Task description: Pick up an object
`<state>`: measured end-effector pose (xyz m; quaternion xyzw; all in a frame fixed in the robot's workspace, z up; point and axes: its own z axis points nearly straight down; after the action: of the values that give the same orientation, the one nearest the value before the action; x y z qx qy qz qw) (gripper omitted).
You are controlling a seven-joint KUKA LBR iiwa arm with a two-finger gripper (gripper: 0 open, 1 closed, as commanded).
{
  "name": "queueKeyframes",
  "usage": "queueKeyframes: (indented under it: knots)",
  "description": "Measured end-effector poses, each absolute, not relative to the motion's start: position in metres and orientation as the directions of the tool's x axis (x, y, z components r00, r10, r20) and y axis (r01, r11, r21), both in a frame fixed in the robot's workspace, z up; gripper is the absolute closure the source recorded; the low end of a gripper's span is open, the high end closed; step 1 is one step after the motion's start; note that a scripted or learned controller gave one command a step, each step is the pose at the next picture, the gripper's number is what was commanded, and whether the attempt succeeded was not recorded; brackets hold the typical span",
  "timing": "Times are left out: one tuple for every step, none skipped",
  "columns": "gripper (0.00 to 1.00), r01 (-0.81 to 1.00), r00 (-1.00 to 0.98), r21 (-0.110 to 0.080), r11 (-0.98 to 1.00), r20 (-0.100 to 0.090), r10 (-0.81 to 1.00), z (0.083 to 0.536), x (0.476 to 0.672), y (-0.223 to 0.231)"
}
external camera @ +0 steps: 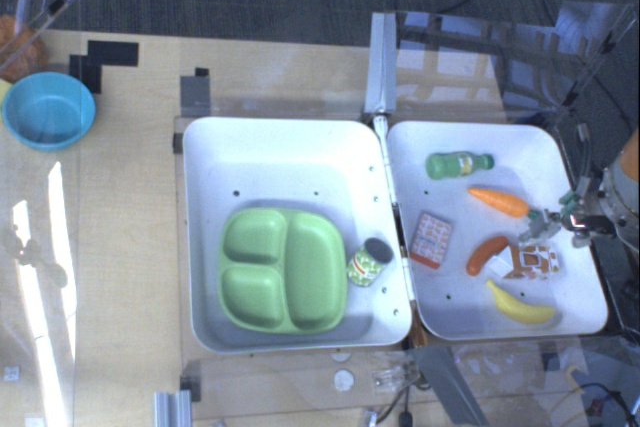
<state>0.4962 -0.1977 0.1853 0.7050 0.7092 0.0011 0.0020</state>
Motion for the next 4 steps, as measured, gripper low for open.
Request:
queueKeyframes:
  knots:
    - [0.0, 0.993, -0.117, 0.015, 0.117, -0.004, 0.993, 0.089, 0.543, -0.153]
    - [1.0, 0.992, -0.12, 0.023, 0.12, -0.005, 0.993, 0.102, 0.546, -0.152]
    - [0.0, 0.992, -0.12, 0.023, 0.12, -0.005, 0.993, 0.102, 0.546, -0.152]
    - [0.0, 0.999, -0.037, 0.011, 0.037, -0.001, 0.999, 0.088, 0.593, -0.133]
